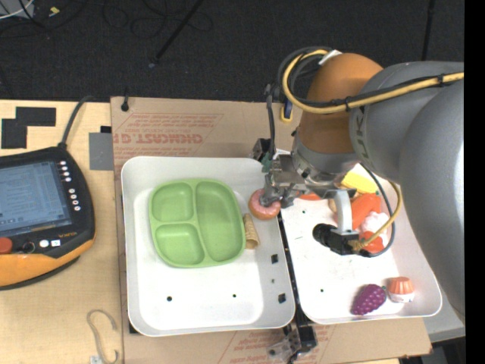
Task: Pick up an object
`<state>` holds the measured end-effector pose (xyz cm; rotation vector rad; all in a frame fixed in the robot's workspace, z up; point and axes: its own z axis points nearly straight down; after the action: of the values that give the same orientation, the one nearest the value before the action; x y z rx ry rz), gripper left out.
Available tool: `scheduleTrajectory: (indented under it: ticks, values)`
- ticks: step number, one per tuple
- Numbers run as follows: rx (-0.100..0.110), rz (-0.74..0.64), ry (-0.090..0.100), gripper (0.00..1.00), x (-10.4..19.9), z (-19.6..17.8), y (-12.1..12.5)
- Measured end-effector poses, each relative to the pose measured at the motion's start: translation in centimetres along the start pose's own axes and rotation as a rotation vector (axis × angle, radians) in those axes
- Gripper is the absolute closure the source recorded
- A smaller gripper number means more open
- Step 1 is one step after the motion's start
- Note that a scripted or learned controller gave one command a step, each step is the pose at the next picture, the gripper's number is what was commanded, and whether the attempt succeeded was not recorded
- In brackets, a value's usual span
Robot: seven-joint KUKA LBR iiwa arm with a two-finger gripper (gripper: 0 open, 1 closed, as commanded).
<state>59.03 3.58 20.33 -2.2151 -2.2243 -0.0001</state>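
Low over the seam between the 2 bins, gripper [270,196] with a pink donut [264,205] pinched between its fingers — at the left bin's [144,294] right edge. Green divided plate [195,223] to its left; purple grapes [368,299] near, in the right bin [333,309].

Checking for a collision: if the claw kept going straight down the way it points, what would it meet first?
Most likely the pink donut directly beneath the claw, at the left bin's right edge; depth is hard to judge.
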Motion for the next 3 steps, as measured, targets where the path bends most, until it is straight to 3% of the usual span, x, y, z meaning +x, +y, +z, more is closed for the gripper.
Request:
scheduleTrajectory:
  ticks: [2,3]
  values:
    - [-0.002,0.003,-0.001,1.00,6.5,-3.1,5.8]
    - [0.003,0.004,-0.003,1.00,7.4,-3.0,4.4]
